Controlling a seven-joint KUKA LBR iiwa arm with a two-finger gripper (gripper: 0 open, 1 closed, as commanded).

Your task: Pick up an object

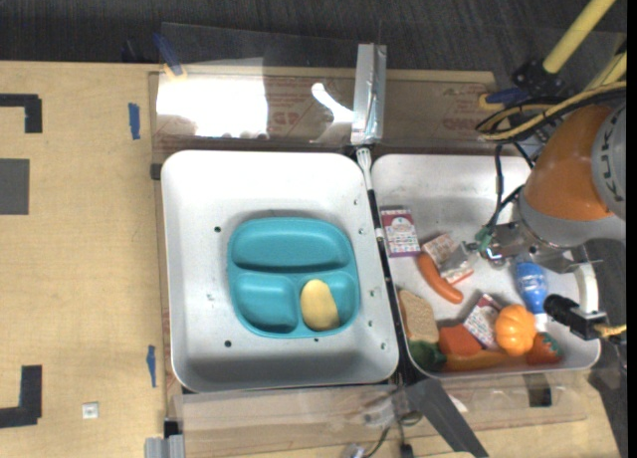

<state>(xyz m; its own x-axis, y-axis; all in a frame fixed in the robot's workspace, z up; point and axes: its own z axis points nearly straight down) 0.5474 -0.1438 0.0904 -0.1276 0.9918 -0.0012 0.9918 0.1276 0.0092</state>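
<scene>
My gripper (498,244) was hanging low over the right white shallow plastic bin (438,179), near its right side, with the grey arm and orange band (569,182) coming in from that edge. Honestly couldn't tell from this angle what it was doing or whether it had anything, the wrist covers most of it. Just beside it sat a small crinkly white-and-red packet (450,255) and a blue plastic bottle-shaped thing (531,287). A bit further down were a long orange carrot-like toy (439,279), a round orange fruit toy (516,330), a tan slice of toy bread (421,318) and a small white-and-pink carton (400,233) nearer the divider. Over in the left white shallow plastic bin (199,207) lay a teal compartment tray (289,247), with a yellow lemon-shaped toy (318,304) in its lower right section.
</scene>
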